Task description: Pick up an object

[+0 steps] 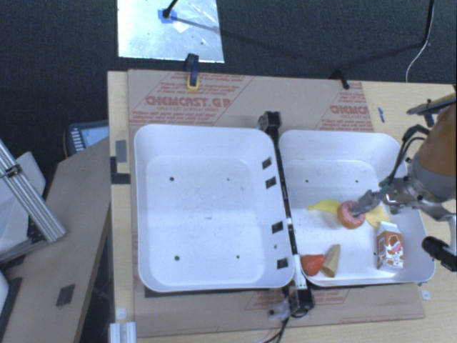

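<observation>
The right bin (314, 148) holds five things: one doughnut (350, 215), banana (325, 206), carton (389, 249), cone (331, 260), strawberry (312, 264). The gripper (370, 201) touches the doughnut; its opening cannot be told.

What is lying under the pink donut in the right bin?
A yellow banana-like piece pokes out from beneath the pink donut on its left. How far it extends underneath is covered.

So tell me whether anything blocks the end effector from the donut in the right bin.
Nothing visible does. The end effector sits right at the donut, on its right side. The banana lies on its far left, and the carton lies nearer the camera, off that path.
</observation>
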### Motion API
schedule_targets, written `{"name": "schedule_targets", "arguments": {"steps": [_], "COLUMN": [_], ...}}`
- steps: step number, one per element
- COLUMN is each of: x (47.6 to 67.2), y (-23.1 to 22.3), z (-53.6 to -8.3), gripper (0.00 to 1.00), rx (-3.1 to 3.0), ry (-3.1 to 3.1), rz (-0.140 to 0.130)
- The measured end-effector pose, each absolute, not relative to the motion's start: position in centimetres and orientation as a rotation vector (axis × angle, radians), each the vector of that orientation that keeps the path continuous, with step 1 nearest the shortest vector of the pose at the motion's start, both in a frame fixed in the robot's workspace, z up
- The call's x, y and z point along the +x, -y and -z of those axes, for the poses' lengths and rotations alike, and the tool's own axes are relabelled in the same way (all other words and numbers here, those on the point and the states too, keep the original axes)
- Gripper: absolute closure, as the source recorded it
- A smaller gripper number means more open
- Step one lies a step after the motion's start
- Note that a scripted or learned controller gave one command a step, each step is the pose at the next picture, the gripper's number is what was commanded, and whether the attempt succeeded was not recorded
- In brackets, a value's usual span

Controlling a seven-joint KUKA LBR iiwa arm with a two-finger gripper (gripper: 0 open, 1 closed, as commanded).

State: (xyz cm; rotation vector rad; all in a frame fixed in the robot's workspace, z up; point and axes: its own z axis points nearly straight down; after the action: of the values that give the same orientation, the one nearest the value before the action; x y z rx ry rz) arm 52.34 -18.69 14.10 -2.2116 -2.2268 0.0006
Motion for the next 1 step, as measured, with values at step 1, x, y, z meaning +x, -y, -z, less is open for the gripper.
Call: {"name": "schedule_targets", "arguments": {"steps": [1], "x": [49.68], "y": [20.80], "z": [-8.61], "gripper": [0.00], "rx": [-2.232], "ry": [2.222], "rz": [0.011]}}
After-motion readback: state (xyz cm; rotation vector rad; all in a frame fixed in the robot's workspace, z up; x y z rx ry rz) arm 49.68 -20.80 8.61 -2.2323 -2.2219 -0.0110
